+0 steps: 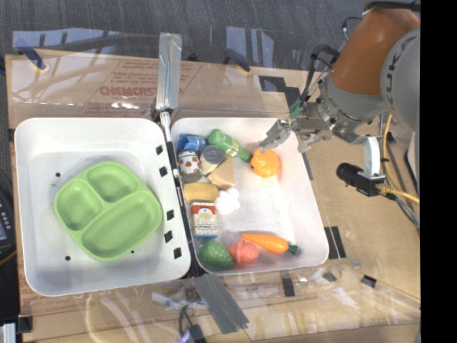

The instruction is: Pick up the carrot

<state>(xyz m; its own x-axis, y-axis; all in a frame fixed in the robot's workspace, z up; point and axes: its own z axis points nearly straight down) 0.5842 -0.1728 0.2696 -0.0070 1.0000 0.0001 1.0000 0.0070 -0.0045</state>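
Below, cardboard-covered bench [86, 84], grey carpet [214, 2] beyond.

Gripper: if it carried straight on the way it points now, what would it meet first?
The gripper hangs at the right bin's upper right, pointing down and left. Straight on, it would probably meet the orange fruit first, not the carrot lying near the bin's front edge. Depth is unclear from this slanted view.

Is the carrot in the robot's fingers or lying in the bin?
Lying in the bin. The carrot rests flat near the right bin's front edge, while the gripper hovers far from it near the back.
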